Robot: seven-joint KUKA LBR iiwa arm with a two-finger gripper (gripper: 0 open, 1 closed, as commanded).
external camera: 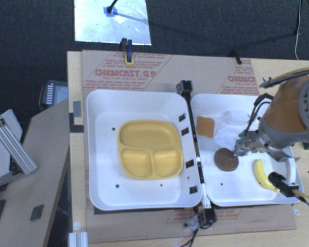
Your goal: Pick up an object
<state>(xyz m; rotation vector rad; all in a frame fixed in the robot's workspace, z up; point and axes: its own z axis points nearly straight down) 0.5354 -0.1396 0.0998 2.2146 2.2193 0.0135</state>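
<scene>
The right bin (237, 192) holds a tan slice of toast (205, 126) near its left wall. A round brown cookie (226, 160) lies in the bin's middle, and a yellow banana (261, 174) lies toward its front right. My gripper (242, 147) hangs low over the bin, just right of the cookie's upper edge and left of the banana. The orange band and grey wrist (288, 115) rise behind it to the right.
The left bin (100, 189) bears a yellow plate with three compartments (148, 149). A black divider with clips (191, 138) runs between the bins. A crumpled clear wrapper (227, 133) lies at the back of the right bin. Brown cardboard lies under both bins.
</scene>
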